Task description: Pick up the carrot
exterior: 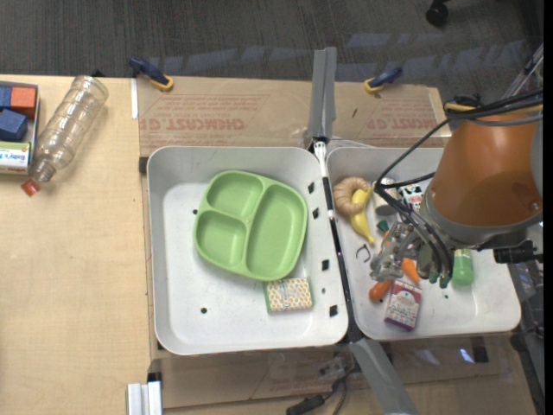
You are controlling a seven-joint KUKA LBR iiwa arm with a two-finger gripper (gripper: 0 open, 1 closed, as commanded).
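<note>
Camera view shows the pincer (pixel 399 258) low in the right bin (pixel 501 316), just above the carrot (pixel 380 290). Nobody can tell if it grips. The carrot lies beside a small box (pixel 403 306). A green plate (pixel 251 225) sits in the left bin (pixel 173 258).

The gripper (pixel 399 262) covers the middle of the carrot (pixel 380 290). Its fingers are too tangled in cables to tell apart. The arm (pixel 488 175) hides the right bin (pixel 501 318) beside the carrot.
</note>
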